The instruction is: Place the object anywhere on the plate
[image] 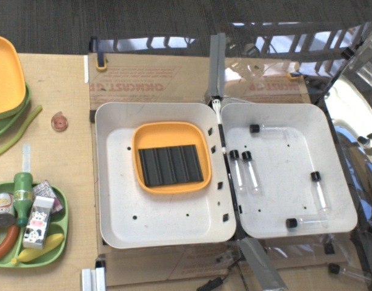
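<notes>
From the overhead camera, the orange plate (171, 156) sits in the upper middle of the left bin (113, 223), with a dark ribbed black insert (171, 165) lying on it and covering most of its floor. The likely things to move, the clear tubes with black caps (247, 168), are scattered across the right bin (337, 205) at centre right of the frame: one near its top, two side by side at its left wall, one toward the right, one along the bottom edge.

I would worry that these tubes are round and nearly transparent, so they may roll away or slip. A tube set on the ribbed insert might also roll off the plate's shallow rim.
</notes>
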Motion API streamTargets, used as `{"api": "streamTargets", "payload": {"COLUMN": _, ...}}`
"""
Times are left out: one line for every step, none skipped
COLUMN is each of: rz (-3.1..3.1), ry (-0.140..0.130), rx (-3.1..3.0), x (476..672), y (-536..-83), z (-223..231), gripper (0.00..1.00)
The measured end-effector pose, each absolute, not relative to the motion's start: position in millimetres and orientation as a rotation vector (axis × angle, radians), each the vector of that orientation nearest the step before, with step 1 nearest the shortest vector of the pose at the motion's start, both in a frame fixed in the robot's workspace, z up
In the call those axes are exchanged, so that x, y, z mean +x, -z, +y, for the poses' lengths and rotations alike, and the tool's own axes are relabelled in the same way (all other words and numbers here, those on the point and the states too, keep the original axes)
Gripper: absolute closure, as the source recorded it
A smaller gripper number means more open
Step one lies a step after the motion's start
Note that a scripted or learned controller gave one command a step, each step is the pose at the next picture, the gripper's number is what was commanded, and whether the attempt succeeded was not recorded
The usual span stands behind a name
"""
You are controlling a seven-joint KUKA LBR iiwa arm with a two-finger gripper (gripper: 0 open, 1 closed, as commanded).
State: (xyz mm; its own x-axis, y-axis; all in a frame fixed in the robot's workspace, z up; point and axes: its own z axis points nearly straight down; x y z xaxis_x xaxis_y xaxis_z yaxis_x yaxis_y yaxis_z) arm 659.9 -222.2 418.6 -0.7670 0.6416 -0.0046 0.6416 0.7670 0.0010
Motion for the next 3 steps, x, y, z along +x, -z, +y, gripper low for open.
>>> {"api": "streamTargets", "payload": {"rz": 3.087, "ry": 0.000, "rx": 0.554, "x": 651.4, "y": -442.1, "z": -222.4, "gripper": 1.00}}
{"api": "streamTargets", "payload": {"rz": 3.138, "ry": -0.001, "rx": 0.049, "x": 649.3, "y": -441.2, "z": -221.9, "gripper": 1.00}}
{"api": "streamTargets", "payload": {"rz": 3.084, "ry": 0.000, "rx": -0.568, "x": 654.1, "y": -442.0, "z": -221.7, "gripper": 1.00}}
